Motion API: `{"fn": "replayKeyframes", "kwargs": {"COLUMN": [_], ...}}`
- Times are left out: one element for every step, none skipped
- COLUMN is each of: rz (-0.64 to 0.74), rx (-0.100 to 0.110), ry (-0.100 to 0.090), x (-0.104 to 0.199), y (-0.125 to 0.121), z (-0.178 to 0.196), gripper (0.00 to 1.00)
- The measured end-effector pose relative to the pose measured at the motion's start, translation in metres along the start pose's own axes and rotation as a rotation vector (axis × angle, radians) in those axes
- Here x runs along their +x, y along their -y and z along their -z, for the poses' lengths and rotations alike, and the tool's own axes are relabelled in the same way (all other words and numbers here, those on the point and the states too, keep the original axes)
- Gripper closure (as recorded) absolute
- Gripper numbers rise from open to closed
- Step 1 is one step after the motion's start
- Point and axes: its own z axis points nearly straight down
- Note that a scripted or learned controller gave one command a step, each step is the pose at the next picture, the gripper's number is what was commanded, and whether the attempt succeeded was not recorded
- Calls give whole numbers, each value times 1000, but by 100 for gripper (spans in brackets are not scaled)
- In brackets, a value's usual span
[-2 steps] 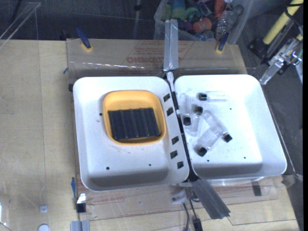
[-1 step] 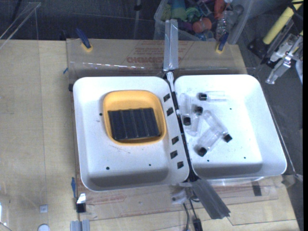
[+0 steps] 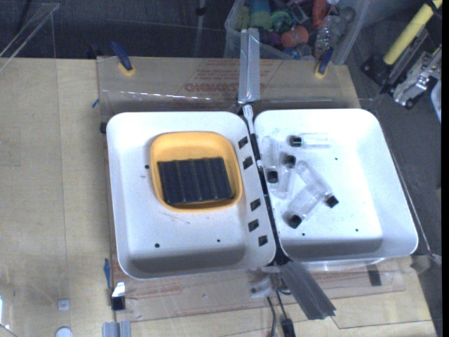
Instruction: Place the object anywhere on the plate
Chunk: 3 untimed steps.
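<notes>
two bins [image 3: 133,251], one plate [image 3: 163,146] (several clear vials [image 3: 306,201])

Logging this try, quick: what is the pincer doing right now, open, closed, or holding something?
Pincer: cannot be told from this camera view. The clear vials lie in the right bin; the yellow plate sits in the left bin.

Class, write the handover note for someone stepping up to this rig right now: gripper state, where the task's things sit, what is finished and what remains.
Gripper: not in the camera view, so its state is unknown.
Plate: yellow, in the left bin, with a dark ribbed rectangular piece lying on it.
Objects: several clear vials with black caps lie clustered in the left half of the right bin, some overlapping; one vial lies apart near the back.
Done: no vial is on the plate.
Left: pick one vial from the right bin, carry it over the divider, set it anywhere on the plate.
</notes>
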Motion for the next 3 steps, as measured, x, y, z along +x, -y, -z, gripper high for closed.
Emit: {"fn": "replayKeyframes", "kwargs": {"rz": [292,292,463], "rx": [2,2,1], "ry": [-8,-8,-16], "x": [5,5,3], "y": [1,2,-1], "z": [27,27,-21], "gripper": [100,0,0]}}
